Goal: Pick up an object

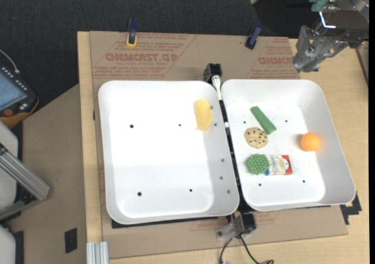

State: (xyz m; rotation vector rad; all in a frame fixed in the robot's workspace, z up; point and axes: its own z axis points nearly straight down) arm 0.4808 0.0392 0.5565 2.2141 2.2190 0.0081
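Objects for picking lie in both shallow white bins: a pale yellow banana-shaped piece point(203, 115) rests near the right wall of the left bin point(117, 157), while the right bin point(328, 169) holds a flat green bar point(262, 119), a round speckled cookie point(255, 137), a bumpy green disc point(257, 164) touching a small red-and-white packet point(279, 165), and an orange ball point(310, 141). The grey metal gripper point(309, 53) hangs above the bench beyond the right bin's far corner, holding nothing visible.

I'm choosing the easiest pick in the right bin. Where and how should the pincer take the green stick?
Probably the green stick at its middle, from straight above, fingers closing across its narrow width. It lies flat and slanted on the right bin, long sides free; the cookie crowds its lower end, so stay clear of that end.
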